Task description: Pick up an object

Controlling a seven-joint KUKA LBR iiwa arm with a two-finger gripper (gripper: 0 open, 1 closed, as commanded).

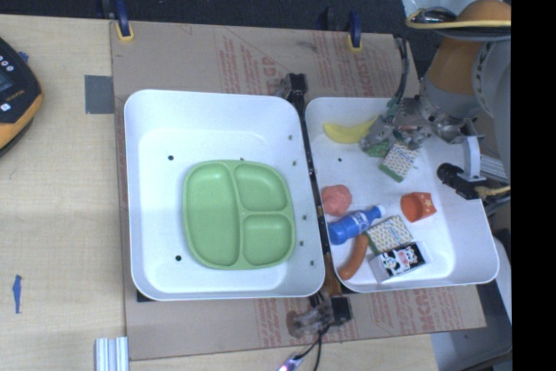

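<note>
The arm (460,65) is reaching in from three o'clock and hanging over the far corner of the right bin (473,269), with the gripper (395,130) sitting low near the bin's twelve o'clock wall. Whether the jaws are released or clenched I cannot tell; the metalwork is blurring into what looks like a green-and-white packet (398,159) right under it. That packet is looking like the likeliest target, lying just toward six o'clock of the gripper, touching or nearly so, its long axis running roughly from one o'clock to seven. It is reading as small, flat and pale with a speckled green face. Just at nine o'clock of the gripper a banana (346,131) is lying, long axis nearly nine-to-three. Further down toward six o'clock a pink ball (336,198), a blue bottle (353,224), a red piece (418,206), a sausage (352,257) and two cards (395,248) are waiting, well apart from the gripper. The left bin (152,265) is carrying a green tray (236,214).
</note>
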